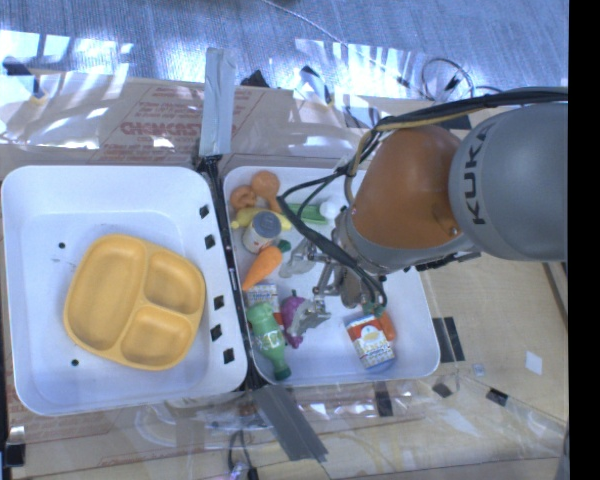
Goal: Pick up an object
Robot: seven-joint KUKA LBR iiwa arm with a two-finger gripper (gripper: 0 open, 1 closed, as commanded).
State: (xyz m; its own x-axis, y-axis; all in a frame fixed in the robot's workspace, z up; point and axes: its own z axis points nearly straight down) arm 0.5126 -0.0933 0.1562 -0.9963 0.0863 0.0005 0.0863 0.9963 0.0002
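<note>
In the left shallow white bin [20,268] a yellow plastic plate w/ three compartments [133,300] is seen, lying flat, slightly nearer the bin's near side. Just right of it, past the divider, the right shallow white bin [420,353] is crowded w/ small items. At its far left corner a small orange round fruit toy [265,182] is placed, w/ a yellowish lumpy toy [245,199] beside it and a small round tin w/ grey lid [263,229] just nearer. An orange plastic carrot [262,266] is laid at a slant below the tin. Nearer still, a green plastic bottle [269,338] is laid along the left wall, w/ a purple toy [293,318] just right of it. A green-and-white item [315,210] is partly seen by the arm. The gripper [325,283] is held low over the bin's middle, near the carrot and purple toy; whether it is released or clenched can't be told, as cables and metal parts blur together. To its right, a small can w/ orange-red label [371,340] is stood near the near wall. The grey arm w/ orange band [410,193] is seen reaching in from the right.
</note>
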